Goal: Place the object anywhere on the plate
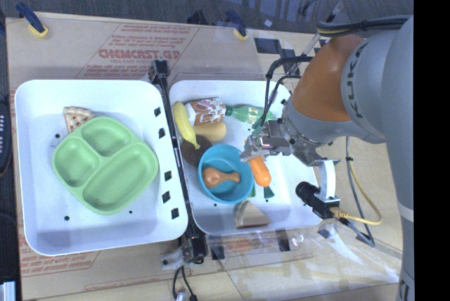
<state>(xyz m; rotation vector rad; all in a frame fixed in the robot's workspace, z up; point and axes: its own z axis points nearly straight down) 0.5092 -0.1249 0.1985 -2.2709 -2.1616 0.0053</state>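
Observation:
A green three-compartment plate lies in the left bin with nothing on it. My gripper hangs over the right bin, at the right rim of a blue bowl that holds a toy chicken drumstick. An orange carrot lies just below the gripper, touching or nearly touching its tip. I cannot see whether the gripper grips anything.
In the right bin also lie a banana, a bread packet, a green bottle, a brown piece and a sandwich wedge. A waffle slice sits in the left bin beside the plate's far corner.

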